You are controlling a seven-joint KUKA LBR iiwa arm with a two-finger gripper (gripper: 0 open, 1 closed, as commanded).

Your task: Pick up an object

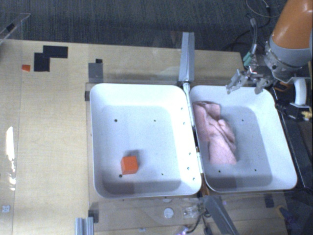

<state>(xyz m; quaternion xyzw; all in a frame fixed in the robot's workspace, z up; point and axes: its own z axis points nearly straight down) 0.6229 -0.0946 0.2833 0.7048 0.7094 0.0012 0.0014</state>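
Observation:
A small orange block (129, 165) lies in the left white bin (102, 131), toward its near left part. A crumpled pink cloth (216, 133) lies along the left side of the right white bin (274, 146). My gripper (247, 82) hangs over the far edge of the right bin, up and to the right of the cloth and apart from it. Its fingers are spread open and nothing sits between them. The arm's orange band (293, 21) shows at the top right.
A grey metal bar (186, 58) rises behind the seam between the two bins. Black markers (49, 57) and a small orange square (26, 68) lie on the wooden bench at far left. Cables and hardware crowd the right edge.

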